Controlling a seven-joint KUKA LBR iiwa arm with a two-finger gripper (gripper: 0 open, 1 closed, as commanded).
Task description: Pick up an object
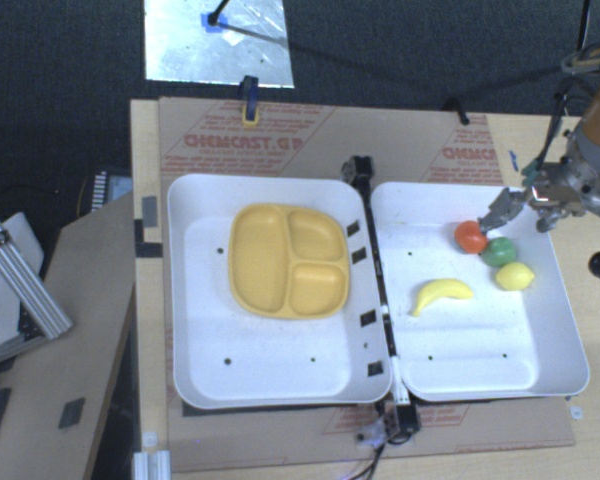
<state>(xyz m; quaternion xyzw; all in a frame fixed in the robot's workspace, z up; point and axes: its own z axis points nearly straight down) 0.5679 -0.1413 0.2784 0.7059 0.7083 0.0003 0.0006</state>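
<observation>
Currently: gripper (504, 211) hovering at right white bin (480, 368), fingers sitting spread, holding nothing | small red round toy fruit (469, 236) lying just below-left, touching green round fruit (498, 252)

"CHEMCAST GP" on brown bench sheet (242, 140)

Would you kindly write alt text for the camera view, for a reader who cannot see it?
A gripper hovers by a red ball in the right bin, which also holds a green ball, a lemon and a banana. The left bin holds a yellow divided plate.
</observation>
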